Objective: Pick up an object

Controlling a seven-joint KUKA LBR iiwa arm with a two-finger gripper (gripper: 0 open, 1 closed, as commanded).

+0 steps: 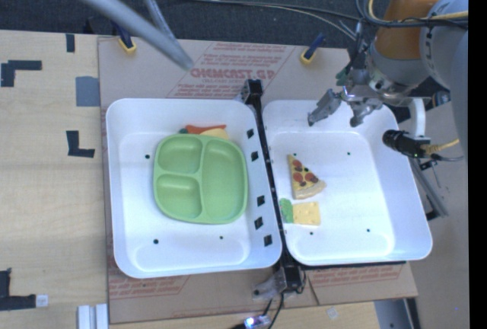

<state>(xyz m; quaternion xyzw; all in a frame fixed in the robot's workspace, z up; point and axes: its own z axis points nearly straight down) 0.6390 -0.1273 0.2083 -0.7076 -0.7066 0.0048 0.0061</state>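
Right white bin (380, 236) holds a small plastic pizza-slice toy (303, 177) mid-left: light, stiff, slippery; pinch its edges. Gripper (340, 111) jaws spread, holding nothing.

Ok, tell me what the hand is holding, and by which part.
Nothing. The hand hangs open above the right bin's far edge, nothing between its fingers.

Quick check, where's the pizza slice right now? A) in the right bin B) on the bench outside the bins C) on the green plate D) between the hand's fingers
A: the pizza slice lies on the floor of the right bin, just above a cheese piece; the hand hangs open over that bin's far edge with nothing between its fingers.
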